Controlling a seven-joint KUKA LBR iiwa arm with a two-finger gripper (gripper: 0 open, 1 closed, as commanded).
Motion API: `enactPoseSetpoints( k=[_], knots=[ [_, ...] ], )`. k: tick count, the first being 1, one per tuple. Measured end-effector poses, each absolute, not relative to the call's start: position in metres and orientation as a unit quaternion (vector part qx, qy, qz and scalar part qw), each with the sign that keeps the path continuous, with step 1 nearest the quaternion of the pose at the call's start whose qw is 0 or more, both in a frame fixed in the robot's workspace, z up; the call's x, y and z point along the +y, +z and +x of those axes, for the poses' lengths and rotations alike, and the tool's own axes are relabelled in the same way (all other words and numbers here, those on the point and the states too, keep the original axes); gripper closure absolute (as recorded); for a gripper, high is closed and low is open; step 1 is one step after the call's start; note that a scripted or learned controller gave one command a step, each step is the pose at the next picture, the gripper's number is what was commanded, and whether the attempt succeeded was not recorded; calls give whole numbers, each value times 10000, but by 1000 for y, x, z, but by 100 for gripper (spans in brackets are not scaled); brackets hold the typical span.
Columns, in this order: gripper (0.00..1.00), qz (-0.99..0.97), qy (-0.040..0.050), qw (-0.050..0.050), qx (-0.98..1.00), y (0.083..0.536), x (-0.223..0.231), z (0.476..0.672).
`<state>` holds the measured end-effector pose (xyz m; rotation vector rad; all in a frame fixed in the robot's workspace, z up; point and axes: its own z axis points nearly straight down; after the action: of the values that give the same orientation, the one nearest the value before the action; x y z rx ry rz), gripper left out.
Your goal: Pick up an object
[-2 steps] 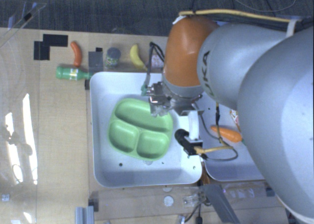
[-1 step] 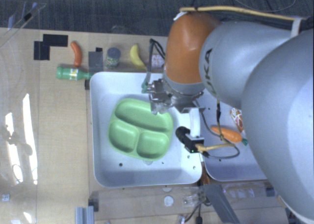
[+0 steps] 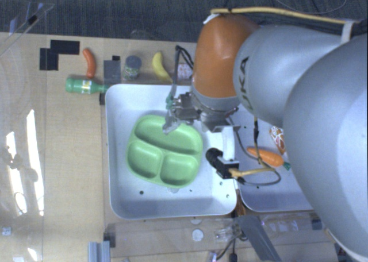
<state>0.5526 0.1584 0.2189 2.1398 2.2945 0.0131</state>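
Looking down on the bench, we see the grey arm with its orange band reaching in from the right, its pincer lowered over the left bin. The pincer's tip sits at the upper rim of a green divided tray, apparently touching it; we cannot tell whether it is apart or together, as it is too small and dark against the rim. The tray, with 3 compartments, spreads out below and to the left of the pincer on the bin floor, tilted somewhat against the bin's sides.

Right of the pincer and lower, past the wrist, a carrot lies in the right bin, with a patterned item just above it, half hidden by the arm. Between the bins, a black cable end hangs off the wrist.

Above and left of the pincer, outside the bins, a row of things lies on the bench: a green bottle, an orange sausage-like piece, a small can and a banana nearest the pincer.
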Motion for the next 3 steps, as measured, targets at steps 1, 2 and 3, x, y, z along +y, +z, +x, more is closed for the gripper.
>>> enactPoseSetpoints(
  k=[1, 2, 3],
  knots=[
    [100, 6800, 60, 31, 7332, 230, 159, 554],
    [0, 6800, 59, 31, 7332, 230, 159, 554],
    [0, 6988, 1, 1, 7153, 141, 113, 584]
  ],
)
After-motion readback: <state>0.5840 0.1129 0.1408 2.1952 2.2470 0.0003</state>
